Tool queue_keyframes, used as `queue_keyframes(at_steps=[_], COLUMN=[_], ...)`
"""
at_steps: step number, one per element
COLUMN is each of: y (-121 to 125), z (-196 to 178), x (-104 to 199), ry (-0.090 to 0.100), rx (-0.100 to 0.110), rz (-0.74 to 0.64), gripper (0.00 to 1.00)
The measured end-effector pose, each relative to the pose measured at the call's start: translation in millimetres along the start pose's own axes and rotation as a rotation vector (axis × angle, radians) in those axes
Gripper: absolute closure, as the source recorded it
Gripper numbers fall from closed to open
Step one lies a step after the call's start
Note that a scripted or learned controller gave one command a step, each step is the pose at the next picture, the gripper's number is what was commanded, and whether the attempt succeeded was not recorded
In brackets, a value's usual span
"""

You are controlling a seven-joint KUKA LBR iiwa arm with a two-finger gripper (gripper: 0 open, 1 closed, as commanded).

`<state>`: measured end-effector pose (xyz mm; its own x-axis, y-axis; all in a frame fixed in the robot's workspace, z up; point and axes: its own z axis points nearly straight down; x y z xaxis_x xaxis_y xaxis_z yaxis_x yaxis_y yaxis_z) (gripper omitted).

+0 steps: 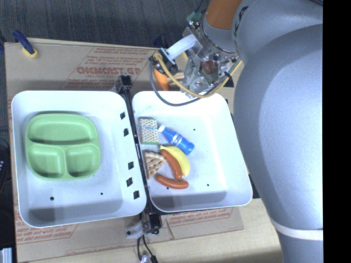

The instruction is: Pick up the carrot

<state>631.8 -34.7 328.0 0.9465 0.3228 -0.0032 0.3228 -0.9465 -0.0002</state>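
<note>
– Orange stub at the far-left corner of the right bin point(213, 156): that the carrot point(159, 79)?
– Looks like it. Only part of it shows, at the bin's far rim or just beyond; can't say which. The gripper point(198, 84) hangs over that same rim, just right of the carrot.
– Is it held?
– Can't tell. From this angle you can't see whether the gripper is open or closed, & the carrot sits beside it, not visibly in it. Treat it as not grasped.
– So how do I do this step well?
– You'd prob. need to shift left along the bin's far rim till you're centred over the carrot, then close across its thin axis, not lengthwise. Come down slow, since the rim is right there & the gripper could hit it first. The banana point(182, 161), sausage point(171, 182) & bottle point(176, 139) lie mid-bin toward its left wall, well apart from the carrot, so no snag risk. Lift straight up & check the carrot comes w/ you before calling it done.
</note>
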Motion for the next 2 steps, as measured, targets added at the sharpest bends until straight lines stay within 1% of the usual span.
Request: queue_keyframes(at_steps=[1, 2], y=[-60.3, -36.5], z=[137.8, 127.4], x=[-56.0, -121.4], ry=[-0.004, -0.003], rx=[0.005, 0.003], rz=[0.022, 0.123], gripper=[1.0, 1.0])
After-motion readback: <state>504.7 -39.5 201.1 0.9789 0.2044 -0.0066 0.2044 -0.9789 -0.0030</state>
